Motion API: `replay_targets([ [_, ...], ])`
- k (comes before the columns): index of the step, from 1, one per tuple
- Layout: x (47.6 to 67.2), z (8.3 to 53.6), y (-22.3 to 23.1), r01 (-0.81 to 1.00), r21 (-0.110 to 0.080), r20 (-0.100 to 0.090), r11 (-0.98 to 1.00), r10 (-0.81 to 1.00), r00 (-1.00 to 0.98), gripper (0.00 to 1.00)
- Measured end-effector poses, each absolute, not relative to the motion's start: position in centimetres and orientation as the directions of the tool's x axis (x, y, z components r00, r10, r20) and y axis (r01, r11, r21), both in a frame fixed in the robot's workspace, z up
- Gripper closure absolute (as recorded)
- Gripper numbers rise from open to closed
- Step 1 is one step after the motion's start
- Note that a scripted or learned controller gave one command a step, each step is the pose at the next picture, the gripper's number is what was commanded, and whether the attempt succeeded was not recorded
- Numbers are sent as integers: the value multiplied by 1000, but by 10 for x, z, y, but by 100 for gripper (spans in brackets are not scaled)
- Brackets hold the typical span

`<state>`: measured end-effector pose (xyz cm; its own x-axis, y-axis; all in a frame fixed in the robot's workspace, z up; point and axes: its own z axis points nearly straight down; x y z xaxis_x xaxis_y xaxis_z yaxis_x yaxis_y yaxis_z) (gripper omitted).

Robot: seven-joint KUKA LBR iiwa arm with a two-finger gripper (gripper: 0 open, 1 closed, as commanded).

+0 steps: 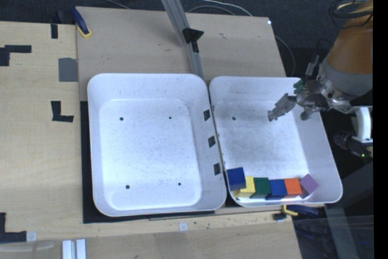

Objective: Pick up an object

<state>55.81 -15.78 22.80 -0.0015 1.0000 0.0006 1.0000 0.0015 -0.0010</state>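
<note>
Camera view has the gripper (291, 107) hovering up over the far end of the right bin (315, 148), can't tell its fingers' state, while the coloured blocks (270, 186) sit untouched along the near wall, so basically nothing's picked up yet.

Grey arm (341, 79) — orange band, dark claw (292, 107).

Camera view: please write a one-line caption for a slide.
Gripper above the right bin, apart from the coloured blocks lined along its near wall.
</note>
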Motion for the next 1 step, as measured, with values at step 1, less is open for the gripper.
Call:
replay_targets([
  [1,528,261,-118,1000,0,2,5,1000,-5,0],
])
